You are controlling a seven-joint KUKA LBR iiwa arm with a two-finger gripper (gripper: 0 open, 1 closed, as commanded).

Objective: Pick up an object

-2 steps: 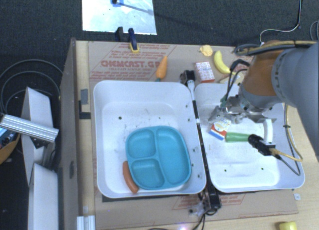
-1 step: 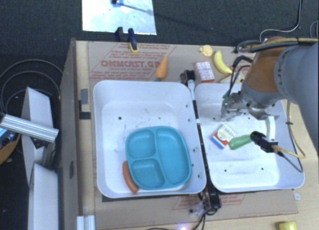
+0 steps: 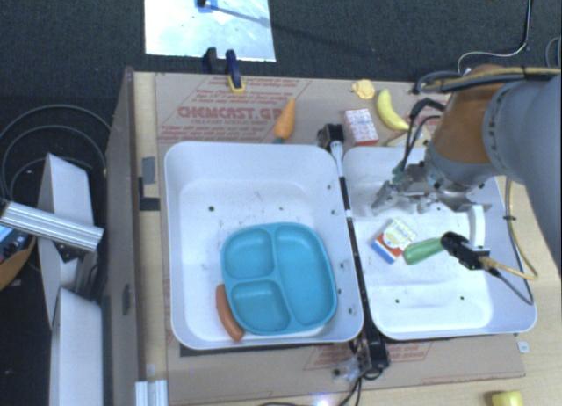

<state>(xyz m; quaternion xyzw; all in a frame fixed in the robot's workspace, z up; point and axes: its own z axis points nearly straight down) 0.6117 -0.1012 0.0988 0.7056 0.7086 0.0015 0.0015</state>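
EDITOR: Where was the arm when the shutter fell?

PHOTOGRAPHER: The grey KUKA arm [image 3: 527, 123] came in from the right. Its hand [image 3: 402, 195] hung over the rear of the right bin [image 3: 439, 308], close to the wall it shares with the left bin [image 3: 228, 193]. I could not tell whether the hand was open or closed, and I saw nothing in its grasp.

EDITOR: And the things within its reach?

PHOTOGRAPHER: A small red, white and blue packet [image 3: 392, 240] lay just in front of the hand, near the dividing wall. A green toy vegetable [image 3: 421, 250] touched the packet's right side. Open white floor ran across the front half of the right bin.

EDITOR: The left bin?

PHOTOGRAPHER: A blue three-compartment plate [image 3: 279, 277] sat in its front half, its edge near the front wall and the divider. An orange toy sausage [image 3: 227, 312] lay between the plate and the front-left corner. The rear half lay open.

EDITOR: Outside the bins?

PHOTOGRAPHER: On the surface [image 3: 219, 101] behind them, a carrot [image 3: 284, 120] lay at the left bin's rear rim. A small patterned box [image 3: 361, 126] and a banana [image 3: 391, 112] lay by the right bin's rear rim.
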